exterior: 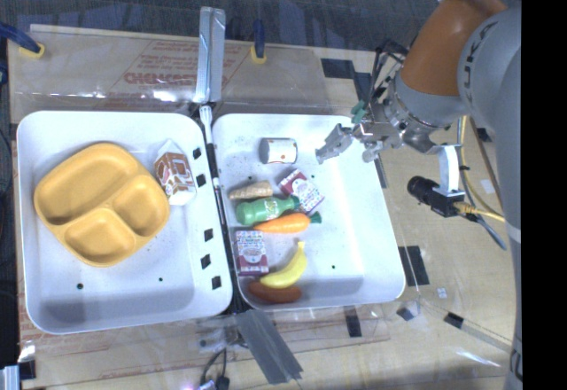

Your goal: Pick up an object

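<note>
The arm's jaws (335,144) hover released over the right bin (354,229), grasping nothing. The nearest object, a small can (278,150), lies just beside them; a centred, vertical descent would likely serve best.

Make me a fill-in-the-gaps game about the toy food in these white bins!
1. The yellow divided plate lies in the ______ bin.
2. The banana is coloured ______.
3. The carrot lies right beside the ______ bottle.
4. The tool hovers over the ______ bin.

Missing words: left, yellow, green, right
</note>
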You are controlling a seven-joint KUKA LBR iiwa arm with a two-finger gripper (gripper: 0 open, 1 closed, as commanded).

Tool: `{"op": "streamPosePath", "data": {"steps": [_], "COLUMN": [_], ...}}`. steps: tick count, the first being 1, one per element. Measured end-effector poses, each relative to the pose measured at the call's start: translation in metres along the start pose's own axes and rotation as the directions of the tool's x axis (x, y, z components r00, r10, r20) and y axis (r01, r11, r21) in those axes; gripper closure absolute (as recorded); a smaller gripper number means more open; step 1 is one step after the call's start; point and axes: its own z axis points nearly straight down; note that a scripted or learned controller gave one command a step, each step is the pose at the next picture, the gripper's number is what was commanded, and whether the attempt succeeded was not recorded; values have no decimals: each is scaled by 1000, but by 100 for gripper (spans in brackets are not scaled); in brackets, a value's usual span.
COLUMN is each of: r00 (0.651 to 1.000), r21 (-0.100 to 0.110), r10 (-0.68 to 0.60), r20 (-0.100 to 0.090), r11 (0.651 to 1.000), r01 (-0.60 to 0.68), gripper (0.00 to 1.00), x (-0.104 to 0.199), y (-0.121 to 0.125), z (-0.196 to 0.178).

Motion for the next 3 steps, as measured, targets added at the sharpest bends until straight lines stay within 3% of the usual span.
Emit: {"op": "streamPosePath", "data": {"steps": [1,2,3], "r00": [997,997,997], "r21": [-7,-4,-2], "r10": [-78,-74,-79], "r20": [2,2,1], "r11": [997,997,997], "r01": [78,74,79], "gripper": [0,0,100], "x": [-3,51,51], "y": [12,34,34], "z": [132,139,130]}}
